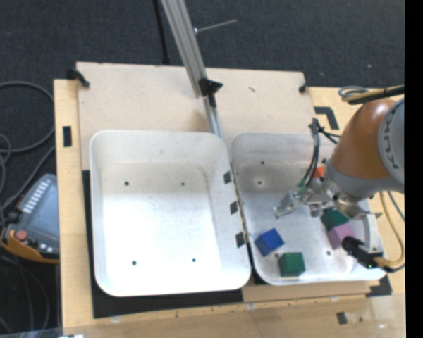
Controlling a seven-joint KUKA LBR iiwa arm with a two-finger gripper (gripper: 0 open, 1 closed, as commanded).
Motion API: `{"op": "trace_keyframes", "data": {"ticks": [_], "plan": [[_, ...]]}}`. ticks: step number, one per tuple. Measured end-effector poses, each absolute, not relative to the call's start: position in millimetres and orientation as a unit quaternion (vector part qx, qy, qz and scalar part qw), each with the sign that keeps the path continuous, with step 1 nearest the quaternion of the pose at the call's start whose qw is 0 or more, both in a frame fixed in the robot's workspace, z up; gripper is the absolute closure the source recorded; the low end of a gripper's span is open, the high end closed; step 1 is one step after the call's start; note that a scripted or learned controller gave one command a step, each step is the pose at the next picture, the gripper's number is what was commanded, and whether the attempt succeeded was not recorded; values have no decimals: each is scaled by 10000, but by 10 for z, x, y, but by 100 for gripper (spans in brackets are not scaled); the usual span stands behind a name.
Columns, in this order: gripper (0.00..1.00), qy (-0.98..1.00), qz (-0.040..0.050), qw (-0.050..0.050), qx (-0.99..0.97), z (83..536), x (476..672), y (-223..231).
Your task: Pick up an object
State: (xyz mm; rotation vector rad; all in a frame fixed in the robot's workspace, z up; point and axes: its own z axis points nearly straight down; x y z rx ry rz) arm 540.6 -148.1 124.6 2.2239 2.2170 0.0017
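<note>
- Pincer (290,204) over the right bin (268,153); whether it is open or closed cannot be told.
- Blue block (268,241) lies just below-left of it, nearest; green block (291,263) farther down.

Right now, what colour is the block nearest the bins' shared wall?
Blue, seen in the camera view.

The arm (370,150) runs off the right edge of the frame, its wrist covering much of the right bin (268,153); a dark green piece (333,219) and a pink block (338,234) show only partly beneath it, and the gripper (290,204) is too blurred to read
</note>
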Motion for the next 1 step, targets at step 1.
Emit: {"op": "trace_keyframes", "data": {"ticks": [1], "plan": [[0,7083,61,-45,7058,1004,6091,-2095]]}}
